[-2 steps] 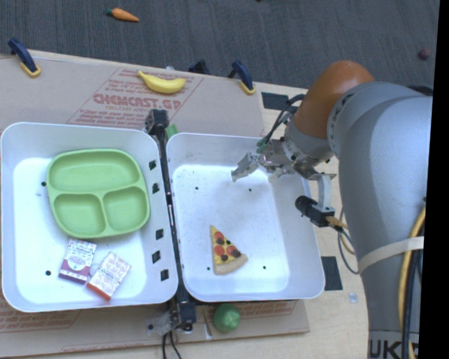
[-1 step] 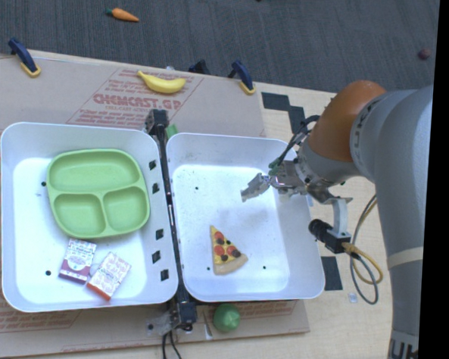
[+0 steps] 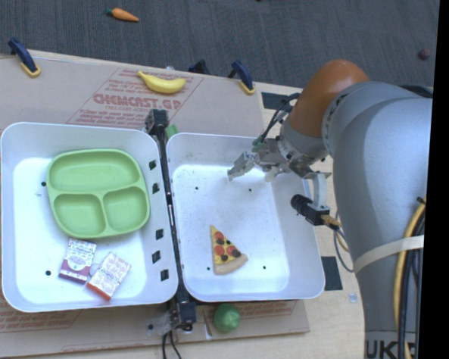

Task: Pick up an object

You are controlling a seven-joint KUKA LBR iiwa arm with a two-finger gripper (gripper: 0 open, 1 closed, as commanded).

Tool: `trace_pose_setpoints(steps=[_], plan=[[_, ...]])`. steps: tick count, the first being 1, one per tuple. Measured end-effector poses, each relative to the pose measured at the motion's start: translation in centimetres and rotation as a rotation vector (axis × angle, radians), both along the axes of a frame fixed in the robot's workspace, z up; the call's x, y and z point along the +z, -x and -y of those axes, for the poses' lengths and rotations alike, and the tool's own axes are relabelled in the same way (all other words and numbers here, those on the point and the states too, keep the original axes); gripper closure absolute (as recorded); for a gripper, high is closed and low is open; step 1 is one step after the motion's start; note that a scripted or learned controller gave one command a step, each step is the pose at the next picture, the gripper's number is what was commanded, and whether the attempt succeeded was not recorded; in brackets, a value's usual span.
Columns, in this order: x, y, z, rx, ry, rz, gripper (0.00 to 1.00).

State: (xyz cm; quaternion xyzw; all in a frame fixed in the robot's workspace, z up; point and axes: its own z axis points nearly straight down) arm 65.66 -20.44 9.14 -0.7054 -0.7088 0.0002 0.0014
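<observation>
Here, the pizza slice [image 3: 226, 251] lies flat on the floor of the right bin [image 3: 279, 281], toward its near side, point aimed at the far wall, well apart from the gripper [image 3: 240, 167], which hangs over the bin's far edge, up and slightly right of the slice. Whether the gripper is spread or pressed together, I cannot tell, and nothing is seen held in it. The slice is a small toy wedge, tan at the crust, yellow on top with red rounds. The grey arm [image 3: 378, 154], with its orange band [image 3: 324, 94], reaches in from the right. The left bin [image 3: 13, 223], white and shallow like its neighbour, holds a pale green divided plate [image 3: 99, 190] with three compartments and, nearer, two small printed packets [image 3: 94, 267] side by side, touching or nearly so. Behind the bins a yellow toy banana [image 3: 162, 81] rests on the cardboard sheet [image 3: 86, 83]; a green ball [image 3: 227, 317] sits just in front of the right bin, and an orange toy carrot [image 3: 124, 14] lies on the dark floor beyond.
</observation>
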Motion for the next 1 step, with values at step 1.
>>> trace_pose_setpoints(steps=[1], plan=[[0.05, 1.7, 0.59, 0.0, 0.001, 0.0, 0.0]])
